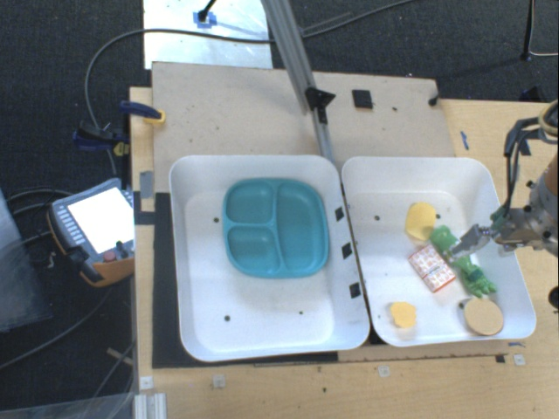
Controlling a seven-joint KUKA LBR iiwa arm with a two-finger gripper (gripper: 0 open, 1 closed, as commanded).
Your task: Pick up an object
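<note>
The right bin [384, 190] holds several small objects: a yellow lump [422, 219], a green piece [441, 236], a red-and-white patterned box [432, 267], a second green piece [477, 278], a small yellow piece [403, 314] and a tan round disc [483, 316]. My gripper [467, 241] reaches in from the right over this bin. Its tip is low between the two green pieces, just right of the patterned box. Nothing is visibly lifted.
The left bin [201, 312] carries a teal divided plate [276, 227]. A slanted metal pole [293, 46] stands behind the bins. A handheld pendant [94, 230] and cables lie off the bench at left.
</note>
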